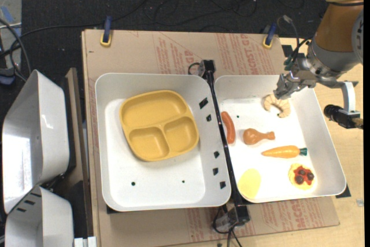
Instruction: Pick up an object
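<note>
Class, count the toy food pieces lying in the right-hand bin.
6: croissant under the gripper, sausage, drumstick, carrot, yellow disc, berry tart. The gripper may hide more.

arm: enters from right, angled down | end effector: lowered

Both white bins look like smooth, slightly glossy plastic, as do the matt-yellow tray and the toy foods such as the carrot and sausage, all resting on a rough, matt brown cardboard sheet printed in faded red.
</note>
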Robot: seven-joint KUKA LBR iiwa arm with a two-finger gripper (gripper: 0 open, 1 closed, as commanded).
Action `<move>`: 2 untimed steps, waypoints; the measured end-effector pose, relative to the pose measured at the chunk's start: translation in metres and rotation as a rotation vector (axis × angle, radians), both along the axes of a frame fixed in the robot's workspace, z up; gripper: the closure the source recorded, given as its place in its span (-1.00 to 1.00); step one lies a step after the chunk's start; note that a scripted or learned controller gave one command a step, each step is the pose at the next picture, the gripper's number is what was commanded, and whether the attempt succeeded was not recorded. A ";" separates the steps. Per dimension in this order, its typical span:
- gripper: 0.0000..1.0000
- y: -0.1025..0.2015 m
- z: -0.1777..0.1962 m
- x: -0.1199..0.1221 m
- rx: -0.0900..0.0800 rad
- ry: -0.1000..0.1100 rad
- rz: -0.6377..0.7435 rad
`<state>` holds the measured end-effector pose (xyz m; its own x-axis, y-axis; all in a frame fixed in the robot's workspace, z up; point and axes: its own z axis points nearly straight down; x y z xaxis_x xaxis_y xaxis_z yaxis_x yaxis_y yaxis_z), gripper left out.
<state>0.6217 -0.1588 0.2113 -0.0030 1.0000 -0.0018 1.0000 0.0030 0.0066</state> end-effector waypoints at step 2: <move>1.00 0.056 0.002 -0.003 0.003 0.008 0.005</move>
<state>0.6190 -0.1030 0.2130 -0.0076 1.0000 0.0015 1.0000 0.0076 -0.0012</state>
